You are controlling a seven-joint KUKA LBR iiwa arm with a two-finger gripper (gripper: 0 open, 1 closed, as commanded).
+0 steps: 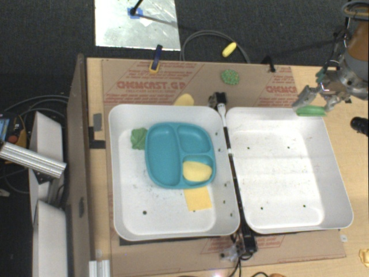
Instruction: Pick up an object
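My gripper hangs over the far right corner of the right bin, its two fingers spread apart. A small green elongated piece lies at the bin's far rim, just below and between the fingertips; I cannot tell whether they touch it. In the left bin sits a teal divided plate with a yellow lump in its lower right compartment. A flat yellow square lies in front of the plate, and a green leafy piece rests at the plate's left.
Behind the bins, on the cardboard, lie a pale yellow piece, a green round piece and a yellow piece by a cable. A black divider runs between the bins.
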